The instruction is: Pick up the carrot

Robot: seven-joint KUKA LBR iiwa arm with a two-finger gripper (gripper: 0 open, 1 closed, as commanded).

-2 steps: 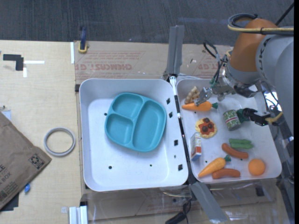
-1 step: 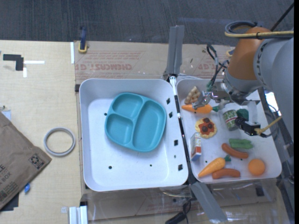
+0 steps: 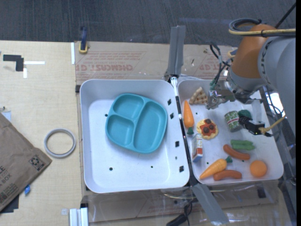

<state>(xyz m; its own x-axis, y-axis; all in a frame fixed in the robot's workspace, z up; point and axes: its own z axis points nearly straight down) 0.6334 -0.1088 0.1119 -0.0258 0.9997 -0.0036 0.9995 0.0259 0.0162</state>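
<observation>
My pincer (image 3: 214,99) hangs over the far part of the right bin (image 3: 277,161), just right of a cluster of tan pieces (image 3: 199,96) that looks like a bunch of grapes or nuts. I cannot tell how far apart its tips stand; they are small and dark against the white floor, and I see nothing between them.

Two orange carrot-like things lie in this bin. One carrot (image 3: 188,114) lies along the left wall, pointing far to near, left of my pincer and a little nearer. The other carrot (image 3: 214,167), with a green top, lies slanted near the bin's near edge, touching a red sausage (image 3: 227,175) just beside it.

Between them sit a small pizza slice (image 3: 207,128) and a little carton (image 3: 198,149). To the right I see a green can (image 3: 232,120), a dark green item (image 3: 245,114) just beyond it, a green pepper or bean (image 3: 242,145), a second sausage (image 3: 236,152) and an orange (image 3: 258,168) in the near right corner.

The left bin (image 3: 94,164) holds a teal divided plate (image 3: 137,123). Out on the surface (image 3: 37,93) to the left lie a tape ring (image 3: 59,142) and a cardboard box (image 3: 16,161).
</observation>
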